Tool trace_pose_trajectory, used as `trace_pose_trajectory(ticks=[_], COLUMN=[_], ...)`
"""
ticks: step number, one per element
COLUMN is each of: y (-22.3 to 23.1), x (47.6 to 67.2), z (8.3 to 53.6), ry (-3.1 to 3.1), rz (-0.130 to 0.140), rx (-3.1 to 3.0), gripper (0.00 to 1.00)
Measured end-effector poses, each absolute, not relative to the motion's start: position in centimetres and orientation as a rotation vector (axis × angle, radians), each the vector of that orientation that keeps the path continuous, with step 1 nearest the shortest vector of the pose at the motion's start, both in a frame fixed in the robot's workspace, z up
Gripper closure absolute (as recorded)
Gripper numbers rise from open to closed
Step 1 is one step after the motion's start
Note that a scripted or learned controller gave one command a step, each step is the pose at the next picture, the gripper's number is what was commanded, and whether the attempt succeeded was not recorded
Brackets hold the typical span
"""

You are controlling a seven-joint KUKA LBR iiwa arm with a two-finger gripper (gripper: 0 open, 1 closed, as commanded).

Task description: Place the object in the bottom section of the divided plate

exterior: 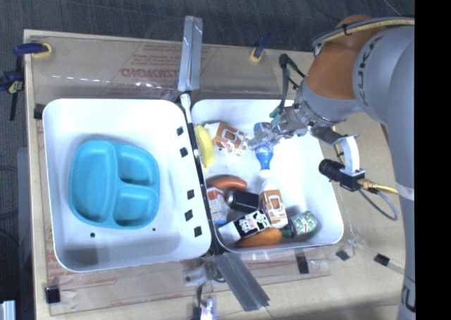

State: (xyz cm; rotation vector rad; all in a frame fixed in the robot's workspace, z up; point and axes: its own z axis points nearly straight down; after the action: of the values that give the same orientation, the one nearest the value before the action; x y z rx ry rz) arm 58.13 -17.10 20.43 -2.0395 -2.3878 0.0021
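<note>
A blue divided plate [90, 186] lies in the left bin [56, 241]. It has one long section on its left and two smaller ones on its right, and all look bare. My gripper [266, 138] hangs over the upper middle of the right bin [320, 192]. A small blue object [265, 160] with a pale top sticks out just below the fingers and appears pinched between them. The gripper is well to the right of the plate, beyond the wall between the bins.
The right bin holds several items: a yellow banana-like piece [205, 144], an orange-and-white carton [229, 137], a red-brown item [225, 183], a black-and-white carton [246, 225] and a green can [304, 224]. A metal divider bar [189, 58] runs between the bins.
</note>
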Motion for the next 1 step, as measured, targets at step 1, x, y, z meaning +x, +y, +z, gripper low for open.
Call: trace_pose_trajectory(ticks=[1], y=[-8.58], x=[57.22], z=[23.07], ry=[-2.664], rz=[0.003], rx=[-1.659], gripper=[1.0])
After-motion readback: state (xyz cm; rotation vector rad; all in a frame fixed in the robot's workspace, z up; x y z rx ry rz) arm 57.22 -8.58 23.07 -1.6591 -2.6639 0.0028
